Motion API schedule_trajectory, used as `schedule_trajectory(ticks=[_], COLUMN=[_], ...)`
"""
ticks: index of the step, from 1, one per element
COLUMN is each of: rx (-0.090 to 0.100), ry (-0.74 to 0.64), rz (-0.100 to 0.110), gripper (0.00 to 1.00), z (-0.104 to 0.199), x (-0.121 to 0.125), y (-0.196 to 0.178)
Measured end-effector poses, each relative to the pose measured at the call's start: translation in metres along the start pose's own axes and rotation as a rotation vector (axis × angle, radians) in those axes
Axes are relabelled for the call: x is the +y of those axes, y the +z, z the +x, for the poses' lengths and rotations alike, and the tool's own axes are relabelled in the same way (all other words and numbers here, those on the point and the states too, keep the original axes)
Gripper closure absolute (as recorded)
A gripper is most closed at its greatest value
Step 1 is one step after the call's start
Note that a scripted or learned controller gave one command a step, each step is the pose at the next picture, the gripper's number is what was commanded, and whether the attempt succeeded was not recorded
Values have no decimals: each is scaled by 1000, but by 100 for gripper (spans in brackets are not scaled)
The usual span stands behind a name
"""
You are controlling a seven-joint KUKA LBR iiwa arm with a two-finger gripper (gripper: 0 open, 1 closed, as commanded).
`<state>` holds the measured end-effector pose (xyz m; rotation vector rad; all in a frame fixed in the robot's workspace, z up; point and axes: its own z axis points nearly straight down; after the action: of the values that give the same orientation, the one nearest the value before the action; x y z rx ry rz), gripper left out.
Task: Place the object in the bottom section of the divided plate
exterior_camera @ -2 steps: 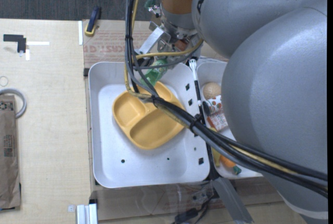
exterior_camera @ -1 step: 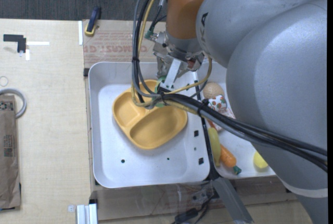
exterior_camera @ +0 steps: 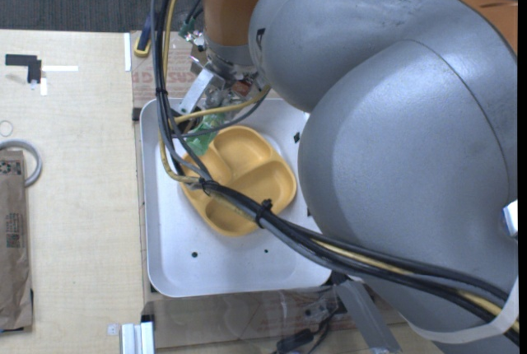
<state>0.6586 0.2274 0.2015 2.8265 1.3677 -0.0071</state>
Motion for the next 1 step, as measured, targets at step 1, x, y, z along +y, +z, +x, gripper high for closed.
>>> schedule_trajectory(ticks=[1], rx=[2], ry=[166], rz=[1], gripper=[100], z=[-12], x=[0], y=[-16])
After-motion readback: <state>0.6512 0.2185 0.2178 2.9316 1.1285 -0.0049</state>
